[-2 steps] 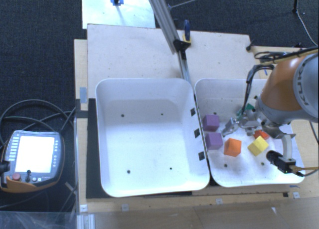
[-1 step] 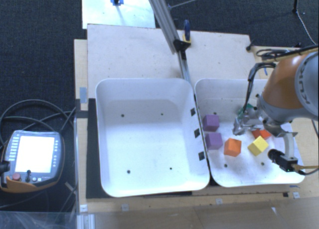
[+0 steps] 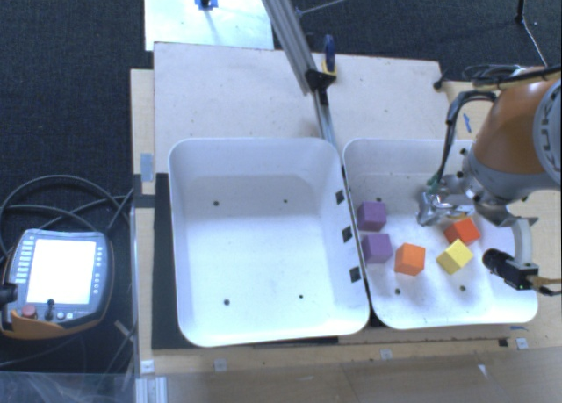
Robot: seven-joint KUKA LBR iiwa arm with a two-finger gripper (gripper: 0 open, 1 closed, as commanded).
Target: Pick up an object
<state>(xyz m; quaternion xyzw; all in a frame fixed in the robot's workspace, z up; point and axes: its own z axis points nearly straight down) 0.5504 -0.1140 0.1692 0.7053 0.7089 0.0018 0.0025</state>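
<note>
The right bin (image 3: 413, 160) holds two purple cubes (image 3: 371, 214) (image 3: 378, 247), an orange cube (image 3: 409, 258), a yellow cube (image 3: 455, 256) and a red-orange cube (image 3: 462, 230). My gripper (image 3: 432, 210) hangs low over the right bin, just left of the red-orange cube and above the orange and yellow ones. Nothing is visible between its metal fingers. The grey and orange arm (image 3: 518, 138) covers the bin's right rear part.
The left bin (image 3: 263, 173) stands beside the right one, with a row of black clips (image 3: 348, 233) along the shared rim. A slanted metal pole (image 3: 285, 19) rises behind the bins. A teach pendant (image 3: 57, 283) lies at the left, off the bench.
</note>
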